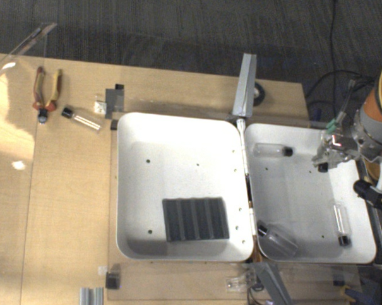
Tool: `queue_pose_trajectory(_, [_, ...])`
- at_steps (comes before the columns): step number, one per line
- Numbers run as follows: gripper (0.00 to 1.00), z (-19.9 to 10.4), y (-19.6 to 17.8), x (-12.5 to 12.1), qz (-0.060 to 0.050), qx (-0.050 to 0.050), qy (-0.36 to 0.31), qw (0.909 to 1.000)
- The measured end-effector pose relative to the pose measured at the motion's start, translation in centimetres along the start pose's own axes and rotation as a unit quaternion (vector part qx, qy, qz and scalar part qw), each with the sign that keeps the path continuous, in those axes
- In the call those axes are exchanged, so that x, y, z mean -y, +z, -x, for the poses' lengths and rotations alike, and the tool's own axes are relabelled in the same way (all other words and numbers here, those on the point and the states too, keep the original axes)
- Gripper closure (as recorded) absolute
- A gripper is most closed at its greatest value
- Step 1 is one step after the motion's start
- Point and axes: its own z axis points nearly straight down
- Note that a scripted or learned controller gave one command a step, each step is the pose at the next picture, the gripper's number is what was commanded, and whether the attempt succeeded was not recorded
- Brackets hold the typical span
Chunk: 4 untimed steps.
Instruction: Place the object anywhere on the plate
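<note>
Three clear vials lie in the right bin: nearest us a vial by the front-left corner and another vial right. Farther back, we see the third vial just left of the gripper; the dark ridged plate sits in the left bin.

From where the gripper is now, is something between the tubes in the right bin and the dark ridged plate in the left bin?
Yes: the bin walls between the two bins. The nearest tube, the tube and the tube must each cross them to reach the plate. The gripper hovers over the right bin.
</note>
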Motion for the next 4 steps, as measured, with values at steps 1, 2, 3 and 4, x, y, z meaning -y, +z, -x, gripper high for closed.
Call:
queue_pose_trajectory(1, [1.00,-7.3,-0.6,-6.6,-0.002,0.000,0.014,0.9999])
queue_pose_trajectory(2, [1.00,-13.7,-1.9,-6.0,-0.001,0.000,0.099,0.9951])
queue_pose_trajectory(3, [1.00,-20.5,1.9,-4.5,-0.002,-0.001,0.045,0.9990])
queue_pose_trajectory(4, [1.00,-28.9,0.3,-3.6,-0.002,-0.001,0.024,0.9997])
